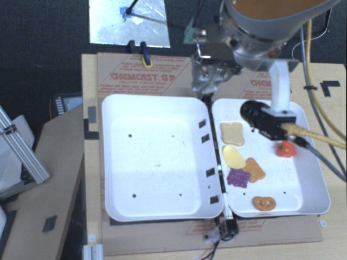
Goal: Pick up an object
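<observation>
gripper [206, 88] hangs over the far end of the seam between the left bin [157, 156] and the right bin [295, 186]; tip is a dark blur against the rim, so we cannot tell whether it is released or clenched; we see nothing carried under it

all candidates sit in the right bin, toward the camera and to the view's right of the gripper; toy toast slice [232, 133] is nearest, lying flat just beside the seam; then a yellow oval piece [233, 157], touching or nearly touching the toast's near edge; purple grape-like piece [237, 178] and orange piece [255, 169] butt against each other just beyond it; pretzel [264, 203] lies alone near the front rim; red-orange tomato [286, 149] sits apart, further to the view's right

our read: pick not started; the move turns on one offset, a short shift toward the camera and slightly right to get over the toast, then straight down; toast is close to square, so its axis barely matters; the yellow oval's long axis runs roughly along the seam, so we would close across it; risk: the toast is thin and flat, and close to the bin wall
</observation>
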You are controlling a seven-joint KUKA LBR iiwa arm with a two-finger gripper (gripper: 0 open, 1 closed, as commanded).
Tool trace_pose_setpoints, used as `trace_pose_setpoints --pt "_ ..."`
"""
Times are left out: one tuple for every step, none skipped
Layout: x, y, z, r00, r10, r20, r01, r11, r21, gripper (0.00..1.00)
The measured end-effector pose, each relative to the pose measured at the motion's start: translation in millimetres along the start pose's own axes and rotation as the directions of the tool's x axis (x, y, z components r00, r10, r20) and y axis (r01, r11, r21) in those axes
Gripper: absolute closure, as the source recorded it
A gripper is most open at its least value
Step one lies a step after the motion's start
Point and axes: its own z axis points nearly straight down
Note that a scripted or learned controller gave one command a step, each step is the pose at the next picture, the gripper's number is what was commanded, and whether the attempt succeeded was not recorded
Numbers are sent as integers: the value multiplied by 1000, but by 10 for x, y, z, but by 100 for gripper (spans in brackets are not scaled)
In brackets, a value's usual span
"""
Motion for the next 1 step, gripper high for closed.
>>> trace_pose_setpoints --pt "2 514 871 1000 8 10 -8 1000 19 100"
